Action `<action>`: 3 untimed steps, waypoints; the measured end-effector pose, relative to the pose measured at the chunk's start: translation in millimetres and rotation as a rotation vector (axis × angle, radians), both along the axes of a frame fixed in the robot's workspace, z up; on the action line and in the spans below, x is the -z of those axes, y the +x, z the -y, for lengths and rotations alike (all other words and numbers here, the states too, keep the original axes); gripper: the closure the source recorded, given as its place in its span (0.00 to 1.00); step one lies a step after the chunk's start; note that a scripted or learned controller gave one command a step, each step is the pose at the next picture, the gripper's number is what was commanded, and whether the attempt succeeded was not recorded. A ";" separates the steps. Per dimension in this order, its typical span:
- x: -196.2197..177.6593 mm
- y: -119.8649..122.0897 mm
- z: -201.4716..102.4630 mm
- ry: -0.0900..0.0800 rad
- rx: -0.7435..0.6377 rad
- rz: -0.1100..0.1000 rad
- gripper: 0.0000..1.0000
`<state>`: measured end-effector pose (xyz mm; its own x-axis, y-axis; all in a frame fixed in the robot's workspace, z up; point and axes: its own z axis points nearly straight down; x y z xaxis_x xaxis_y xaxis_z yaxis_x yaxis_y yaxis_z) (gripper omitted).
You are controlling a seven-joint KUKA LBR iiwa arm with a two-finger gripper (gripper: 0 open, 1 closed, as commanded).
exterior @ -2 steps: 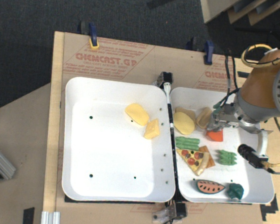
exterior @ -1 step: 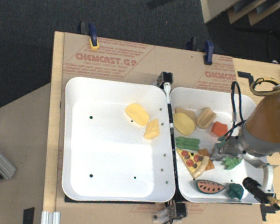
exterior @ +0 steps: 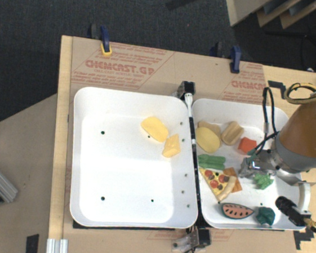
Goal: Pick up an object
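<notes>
My gripper (exterior: 251, 165) hangs low over the right bin (exterior: 272, 116), below the arm's orange band. It is just left of a green leafy toy (exterior: 263, 181) and right of a pizza slice (exterior: 220, 182). Around it lie an orange-red block (exterior: 247, 145), a tan bread piece (exterior: 232, 132), a yellow round toy (exterior: 207, 139) and a green pod (exterior: 211, 161). A watermelon slice (exterior: 237, 210) and a dark green piece (exterior: 265, 216) rest near the bin's front edge. I see nothing held.
The left bin (exterior: 86, 160) holds a yellow lump (exterior: 155, 128) and a pale yellow wedge (exterior: 172, 146) near its back right. A black cable (exterior: 267, 115) loops over the right bin's back. Blue clamps (exterior: 105, 37) sit at the board's far edge.
</notes>
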<state>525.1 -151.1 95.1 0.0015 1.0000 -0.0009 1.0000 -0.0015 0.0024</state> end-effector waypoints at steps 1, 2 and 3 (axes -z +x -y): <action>10.6 55.7 -12.6 0.000 -0.005 0.003 1.00; -212.4 87.4 -20.5 -0.004 -0.005 0.018 1.00; -200.2 37.6 36.5 0.000 0.005 -0.005 1.00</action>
